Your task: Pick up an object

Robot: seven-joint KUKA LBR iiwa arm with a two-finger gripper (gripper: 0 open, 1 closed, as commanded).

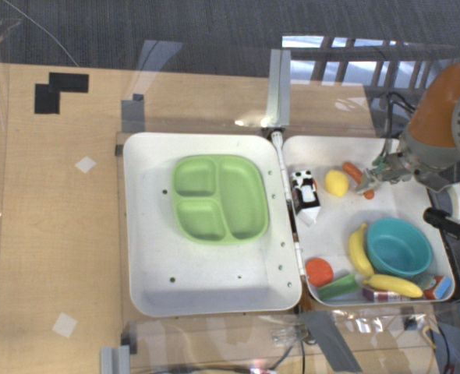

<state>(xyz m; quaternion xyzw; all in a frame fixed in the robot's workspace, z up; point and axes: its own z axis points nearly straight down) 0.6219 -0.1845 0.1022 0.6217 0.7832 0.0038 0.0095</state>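
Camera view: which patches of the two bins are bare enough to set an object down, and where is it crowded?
Left bin: a bare white floor rings the green divided plate, widest along the near edge. Right bin: crowded along the near edge with the teal bowl, bananas, and red ball. A small bare patch lies mid-bin, between the lemon and bowl.

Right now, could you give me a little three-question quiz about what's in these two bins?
1. True or false: the green divided plate lies in the left bin.
2. What sits nearest the pincer: (a) teal bowl, (b) lemon, (c) orange carrot-like piece?
3. How many bananas lie beside the bowl?

Key: 1 true; 2 c; 3 two.
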